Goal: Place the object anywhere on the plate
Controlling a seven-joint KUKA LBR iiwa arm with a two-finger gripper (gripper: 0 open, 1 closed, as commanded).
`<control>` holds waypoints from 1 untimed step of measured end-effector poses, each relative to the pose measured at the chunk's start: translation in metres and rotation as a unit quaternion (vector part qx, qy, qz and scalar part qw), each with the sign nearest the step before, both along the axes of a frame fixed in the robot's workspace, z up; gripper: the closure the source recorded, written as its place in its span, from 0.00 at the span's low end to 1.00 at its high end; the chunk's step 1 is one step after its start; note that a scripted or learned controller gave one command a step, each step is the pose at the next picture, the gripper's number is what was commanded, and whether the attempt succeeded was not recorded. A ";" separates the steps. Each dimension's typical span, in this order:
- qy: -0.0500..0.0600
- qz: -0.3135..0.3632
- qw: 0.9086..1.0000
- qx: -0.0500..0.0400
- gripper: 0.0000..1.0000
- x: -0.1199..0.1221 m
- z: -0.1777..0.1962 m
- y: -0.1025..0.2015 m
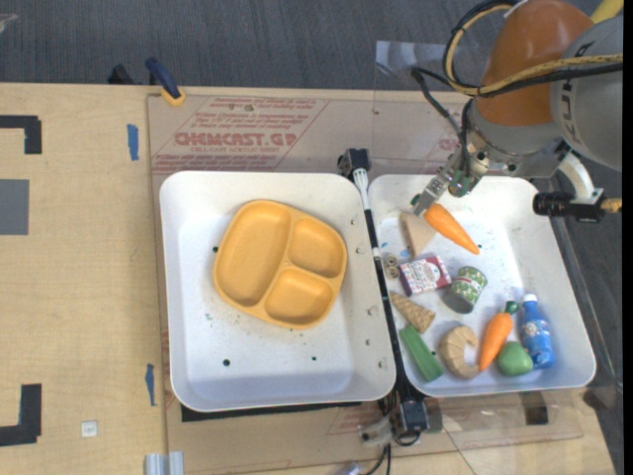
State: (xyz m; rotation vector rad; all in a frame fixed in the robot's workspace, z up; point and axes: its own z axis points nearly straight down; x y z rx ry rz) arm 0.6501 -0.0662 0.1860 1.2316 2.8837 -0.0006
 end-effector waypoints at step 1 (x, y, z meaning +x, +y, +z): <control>0.001 0.018 1.000 0.003 1.00 -0.025 0.034 0.093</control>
